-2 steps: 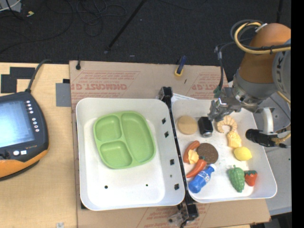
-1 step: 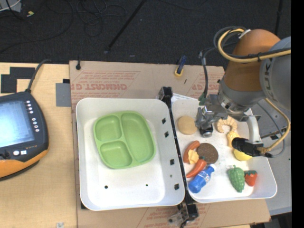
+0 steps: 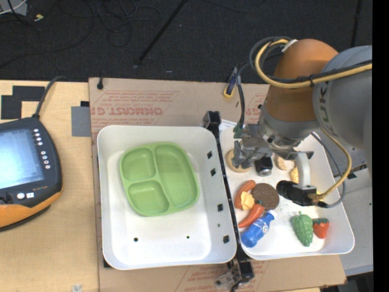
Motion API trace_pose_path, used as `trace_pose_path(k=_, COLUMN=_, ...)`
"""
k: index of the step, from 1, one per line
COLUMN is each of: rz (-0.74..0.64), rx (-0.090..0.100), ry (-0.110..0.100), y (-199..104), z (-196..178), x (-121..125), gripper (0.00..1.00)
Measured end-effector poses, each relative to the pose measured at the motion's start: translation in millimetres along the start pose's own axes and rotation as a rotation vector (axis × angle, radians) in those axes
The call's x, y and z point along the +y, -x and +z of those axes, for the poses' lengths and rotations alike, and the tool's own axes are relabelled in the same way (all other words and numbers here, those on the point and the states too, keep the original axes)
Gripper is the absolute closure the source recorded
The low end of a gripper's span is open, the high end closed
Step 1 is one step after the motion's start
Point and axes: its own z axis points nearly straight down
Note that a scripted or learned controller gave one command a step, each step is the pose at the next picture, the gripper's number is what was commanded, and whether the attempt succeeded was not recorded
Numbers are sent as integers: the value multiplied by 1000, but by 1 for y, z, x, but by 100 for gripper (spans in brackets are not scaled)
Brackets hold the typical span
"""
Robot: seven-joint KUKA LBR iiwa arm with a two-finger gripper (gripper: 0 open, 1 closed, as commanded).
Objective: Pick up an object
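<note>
We judge the pick as begun but not done: as far as we can see, everything lies on the floor of its bin. The hand (image 3: 244, 156) sits low in the right bin (image 3: 281, 243), near the wall it shares with the left bin (image 3: 158, 239). We cannot tell whether it is released or clenched, since the wrist and cables above cover it, and we see nothing held in it. The thing nearest to it is a tan disc (image 3: 231, 160), which lies beneath the hand and juts out on the side toward the left bin. We take that as the likely target, though we cannot say whether the hand touches it. The other candidates all lie on the near side of the hand. A brown patty (image 3: 265, 194) is just below it, with an orange piece (image 3: 245, 196) just beside the patty. A red chili (image 3: 251, 215) and a blue bottle (image 3: 258, 229) lie further toward us. A green vegetable (image 3: 302, 229) with a red piece (image 3: 321, 227) beside it sits well off from the hand, toward the bin's near outer corner. Well away from the hand, in the left bin, a green plate (image 3: 159, 179) lies flat and alone. What is left, as we read it, is nearly everything that counts: a firm close on one thing, then a lift clear of the bin. With the disc so flat and so close to the bin wall, we think a slip is quite possible.
</note>
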Motion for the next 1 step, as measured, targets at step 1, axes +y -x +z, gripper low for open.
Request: trace_pose_path(k=1, rz=-1, rx=-1, ry=-1, y=-54, z=-2, x=-11, gripper=100)
